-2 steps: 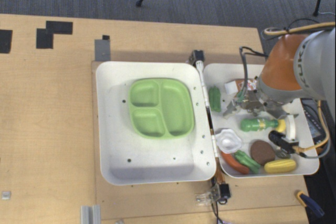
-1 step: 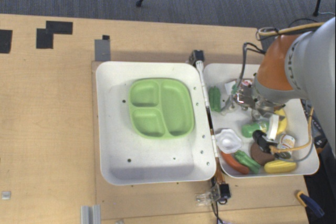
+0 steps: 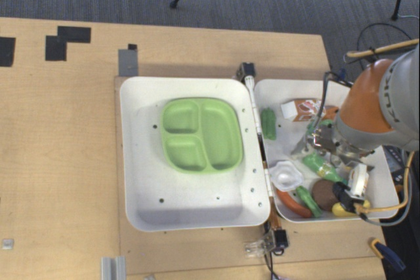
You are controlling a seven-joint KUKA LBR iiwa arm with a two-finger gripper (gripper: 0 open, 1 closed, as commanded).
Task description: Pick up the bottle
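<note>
On the tabletop (image 3: 65,160) sit two white bins. The left bin (image 3: 141,206) holds a green plate (image 3: 200,134) with three sections, lying flat near its middle. The right bin (image 3: 387,197) is crowded: a green block (image 3: 268,123) by its left wall, a brown packet (image 3: 305,108) at the far side, a clear cup (image 3: 286,176), a red-orange piece (image 3: 292,202) at the near edge, a brown disc (image 3: 322,192) and a yellow thing (image 3: 341,209) near the right corner. The green bottle (image 3: 321,166) lies on its side in the middle of that bin. The jaws (image 3: 320,144) are just above the bottle; how far apart they stand cannot be told.
</note>
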